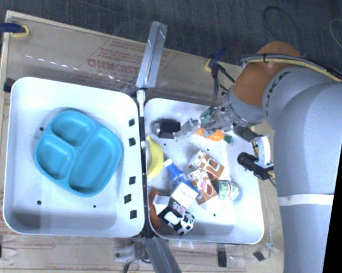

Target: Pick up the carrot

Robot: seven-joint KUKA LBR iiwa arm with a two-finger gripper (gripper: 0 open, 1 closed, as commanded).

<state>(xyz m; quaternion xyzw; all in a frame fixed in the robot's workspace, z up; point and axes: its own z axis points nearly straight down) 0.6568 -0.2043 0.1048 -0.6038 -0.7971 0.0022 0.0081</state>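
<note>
The small orange carrot (215, 134) lies at twelve o'clock in the right white bin (244, 224), under the jaws (211, 121); their opening I cannot tell. A black cylinder (166, 127) lies at its nine o'clock, patterned cartons (208, 166) at six.

Light falls evenly from overhead, bright enough to push the two shallow white plastic bins (19, 160) close to overexposure, so their walls lose detail. A pale sheen streaks the clear film over the brown cardboard-coloured bench (74, 59) toward 11 o'clock. The moulded blue plastic divided tray (78, 151) casts a soft grey shadow at its 10 o'clock edge. The dark floor along 12 o'clock is dim and grainy. The large grey robot arm (304, 147) at 3 o'clock looks smooth and slightly soft. Small items at centre are mushy, with fine detail unreadable.
</note>
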